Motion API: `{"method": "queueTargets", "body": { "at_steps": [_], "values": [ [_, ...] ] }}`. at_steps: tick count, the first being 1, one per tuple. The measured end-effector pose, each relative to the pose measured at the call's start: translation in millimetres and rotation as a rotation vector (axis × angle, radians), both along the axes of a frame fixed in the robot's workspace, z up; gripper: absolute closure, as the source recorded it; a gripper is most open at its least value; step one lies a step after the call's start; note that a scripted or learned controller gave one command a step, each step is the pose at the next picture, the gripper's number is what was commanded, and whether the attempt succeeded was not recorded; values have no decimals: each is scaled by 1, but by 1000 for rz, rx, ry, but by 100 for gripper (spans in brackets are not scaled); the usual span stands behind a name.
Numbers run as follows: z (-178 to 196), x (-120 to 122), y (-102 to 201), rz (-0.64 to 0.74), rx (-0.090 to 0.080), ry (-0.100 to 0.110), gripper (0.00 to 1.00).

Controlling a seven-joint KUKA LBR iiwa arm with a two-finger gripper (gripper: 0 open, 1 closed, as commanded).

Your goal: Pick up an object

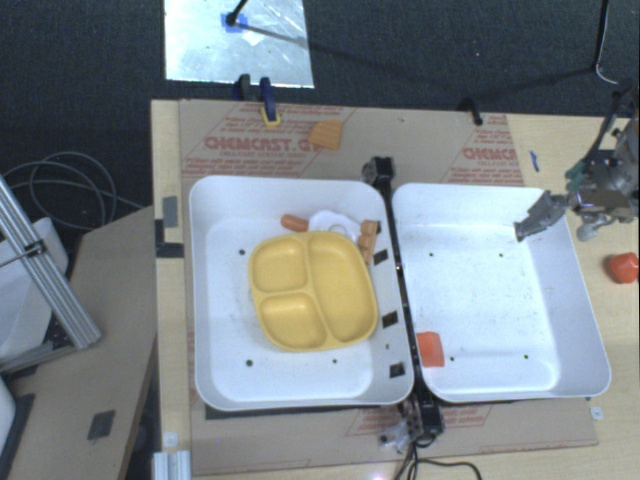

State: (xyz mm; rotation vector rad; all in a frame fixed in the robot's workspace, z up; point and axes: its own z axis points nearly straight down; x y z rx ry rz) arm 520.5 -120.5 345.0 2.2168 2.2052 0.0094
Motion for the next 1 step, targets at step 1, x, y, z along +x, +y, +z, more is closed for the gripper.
{"method": "queueTargets", "body": {
  "at_steps": [1],
  "values": [
    [-110, -35, 79, 14, 11, 25, 0]
  ]
}}
